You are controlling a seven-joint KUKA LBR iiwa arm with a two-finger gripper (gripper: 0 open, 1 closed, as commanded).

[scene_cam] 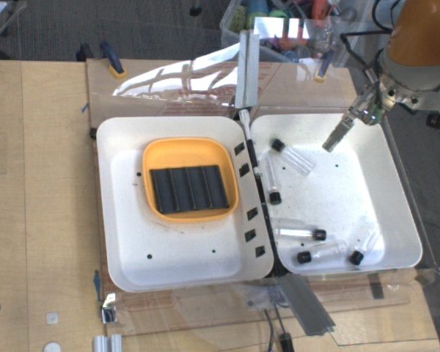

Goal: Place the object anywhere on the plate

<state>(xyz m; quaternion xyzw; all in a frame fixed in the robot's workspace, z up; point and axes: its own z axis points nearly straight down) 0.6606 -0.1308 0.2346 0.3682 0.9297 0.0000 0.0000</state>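
An orange plate [152,161] lies in the left bin [125,255]. A black ridged block [188,189] rests flat on the plate, filling most of it. My gripper [329,146] hangs over the upper middle of the right bin [396,196], tilted down to the left. Its fingers look pressed together into one thin tip with nothing between them. Just left of and below that tip lies a clear tube [298,160], apart from it, with a black cap [276,146] close by.
Several more clear tubes with black caps lie in the right bin: one upright along the divider [271,180] and others near the front [299,233], [324,254], [364,239]. A clear crate of coloured items [293,6] stands behind the bins.
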